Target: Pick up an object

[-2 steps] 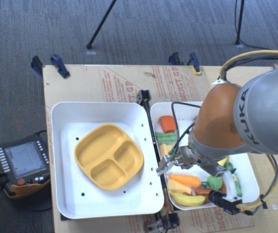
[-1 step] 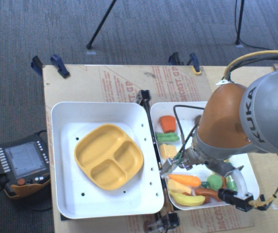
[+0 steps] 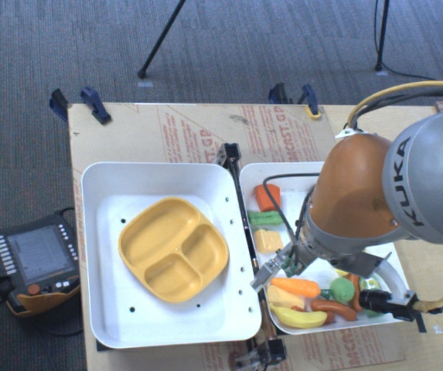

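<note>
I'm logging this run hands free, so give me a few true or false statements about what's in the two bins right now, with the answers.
1. The yellow divided plate lies in the left bin. True.
2. The toy foods are piled on the yellow plate. False: the carrot, banana and the other pieces lie in the right bin.
3. The arm hangs over the right bin. True.
4. The carrot lies next to the banana. True.
5. The plate has a single undivided well. False: it has three compartments.
6. The green block lies in the left bin. False: it lies in the right bin, between an orange piece and a yellow block.
</note>
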Motion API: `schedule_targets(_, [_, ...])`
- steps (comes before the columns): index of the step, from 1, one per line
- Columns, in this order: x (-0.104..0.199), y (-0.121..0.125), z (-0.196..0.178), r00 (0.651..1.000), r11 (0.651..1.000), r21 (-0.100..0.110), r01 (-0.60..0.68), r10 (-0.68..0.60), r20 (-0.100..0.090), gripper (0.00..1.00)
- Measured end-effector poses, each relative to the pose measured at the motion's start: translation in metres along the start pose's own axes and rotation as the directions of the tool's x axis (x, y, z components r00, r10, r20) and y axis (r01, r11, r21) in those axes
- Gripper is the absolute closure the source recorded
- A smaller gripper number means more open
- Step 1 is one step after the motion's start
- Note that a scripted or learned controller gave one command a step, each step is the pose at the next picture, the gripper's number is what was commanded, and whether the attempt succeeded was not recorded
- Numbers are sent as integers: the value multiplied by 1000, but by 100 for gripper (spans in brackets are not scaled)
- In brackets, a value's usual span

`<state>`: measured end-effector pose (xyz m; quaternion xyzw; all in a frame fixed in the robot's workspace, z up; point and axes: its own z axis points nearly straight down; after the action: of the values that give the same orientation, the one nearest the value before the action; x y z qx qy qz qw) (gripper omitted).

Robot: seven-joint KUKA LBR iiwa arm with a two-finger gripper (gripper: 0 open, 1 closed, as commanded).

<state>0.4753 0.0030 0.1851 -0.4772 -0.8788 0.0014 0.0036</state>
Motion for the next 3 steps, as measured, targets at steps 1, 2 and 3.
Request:
schedule_targets(1, [20, 13, 0, 941, 941, 0, 339, -339, 0, 0])
schedule_targets(2, [27, 18, 0, 647, 647, 0, 762, -762, 0, 0])
schedule_targets(3, [26, 18, -8, 652, 652, -1, 758, -758, -4, 100])
